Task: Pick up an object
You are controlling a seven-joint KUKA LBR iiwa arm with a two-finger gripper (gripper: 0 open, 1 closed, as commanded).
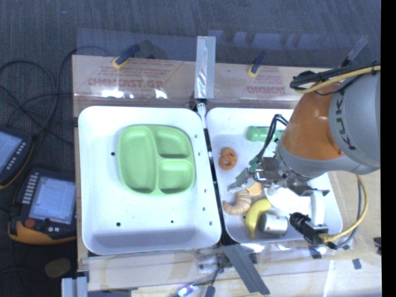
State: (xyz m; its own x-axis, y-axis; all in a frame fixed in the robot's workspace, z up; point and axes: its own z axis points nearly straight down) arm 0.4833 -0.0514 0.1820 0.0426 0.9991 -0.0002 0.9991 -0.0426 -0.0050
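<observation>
Your candidates all lie in the right bin [213, 166], crowded toward its near half. A banana [253, 214] sits beside a tan croissant-shaped pastry [237, 203], the two touching or nearly so, and a metallic cylinder [273, 224] rests just against the banana's right side. Farther up, an orange pretzel-shaped piece [228, 158] lies alone near the dividing wall, and a green block [257, 133] sits at the far end, partly behind the arm. That clustering matters: anything you take from the near group has neighbours pressing on it, while the pretzel piece stands free.

The tool [250, 178] hangs low over the middle of this bin, just above the pastry and banana, between them and the pretzel piece. You can see nothing between its fingers, so treat it as carrying nothing; whether it is spread or closed I cannot tell from this angle.

The arm [322, 135] reaches in from the right, its orange band bulking over the bin's far right corner, wrist tipped steeply downward.

The left bin [93, 228] holds a green divided tray [154, 159], well apart from the action.
</observation>
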